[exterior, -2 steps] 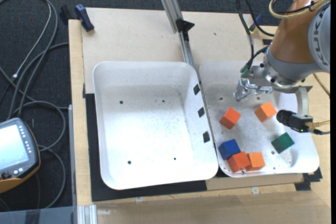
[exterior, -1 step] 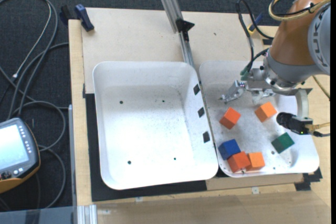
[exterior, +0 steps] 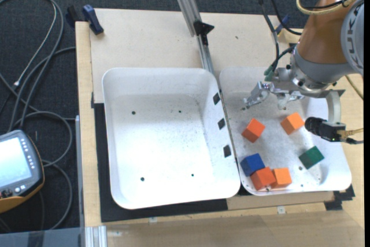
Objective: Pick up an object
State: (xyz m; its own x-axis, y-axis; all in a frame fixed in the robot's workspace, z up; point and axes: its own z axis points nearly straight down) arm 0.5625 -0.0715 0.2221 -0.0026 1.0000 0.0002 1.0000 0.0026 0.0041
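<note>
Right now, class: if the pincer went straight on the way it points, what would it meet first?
The pincer points down and to the picture's left, so it would probably meet the bare floor of the right bin, above the orange block. Depth is hard to judge from one slanted view.

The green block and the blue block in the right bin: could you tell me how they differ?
The green block sits alone near the right bin's right side; the blue block lies toward the left, touching an orange block. The green one is darker than the blue one. Both are small cubes resting on the bin floor.
</note>
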